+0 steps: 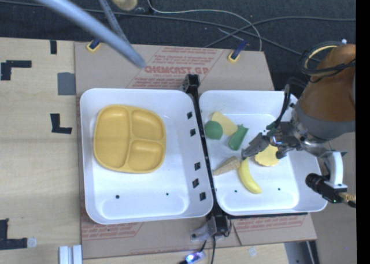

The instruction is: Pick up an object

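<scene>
The right bin holds several toy foods: a yellow banana, a tan cone, a green ball, a pale yellow block, a green piece and a yellow round piece. My gripper hangs low over the bin's middle, with its dark fingers spread, right above the yellow round piece and just right of the green piece. Nothing sits between the fingers.
The left bin carries a yellow divided plate. A black divider runs between the bins. The arm's orange band and grey wrist cover the right bin's right side. Cables lie on the dark surface behind.
</scene>
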Action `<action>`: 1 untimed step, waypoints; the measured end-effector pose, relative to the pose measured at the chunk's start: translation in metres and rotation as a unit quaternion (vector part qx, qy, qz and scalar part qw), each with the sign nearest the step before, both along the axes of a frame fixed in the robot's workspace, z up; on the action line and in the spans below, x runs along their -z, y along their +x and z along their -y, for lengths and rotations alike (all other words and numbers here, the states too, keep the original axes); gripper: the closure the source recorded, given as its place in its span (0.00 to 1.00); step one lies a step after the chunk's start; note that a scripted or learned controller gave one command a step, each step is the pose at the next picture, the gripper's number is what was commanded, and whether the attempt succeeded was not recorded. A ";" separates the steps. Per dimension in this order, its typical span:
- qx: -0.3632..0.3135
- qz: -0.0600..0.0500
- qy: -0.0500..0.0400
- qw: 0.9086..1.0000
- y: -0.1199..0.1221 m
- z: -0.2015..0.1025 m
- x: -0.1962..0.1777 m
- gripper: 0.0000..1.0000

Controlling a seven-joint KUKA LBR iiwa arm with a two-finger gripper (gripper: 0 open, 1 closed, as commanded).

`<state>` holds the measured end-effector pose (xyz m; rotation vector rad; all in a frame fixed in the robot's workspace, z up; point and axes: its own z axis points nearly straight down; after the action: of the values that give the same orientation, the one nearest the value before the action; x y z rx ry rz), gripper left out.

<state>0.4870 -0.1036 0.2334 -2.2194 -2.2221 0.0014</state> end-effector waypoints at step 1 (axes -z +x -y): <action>0.001 -0.003 0.000 1.000 0.004 0.005 0.061 0.00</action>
<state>0.4915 -0.1088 0.1728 -2.2180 -2.2177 0.0069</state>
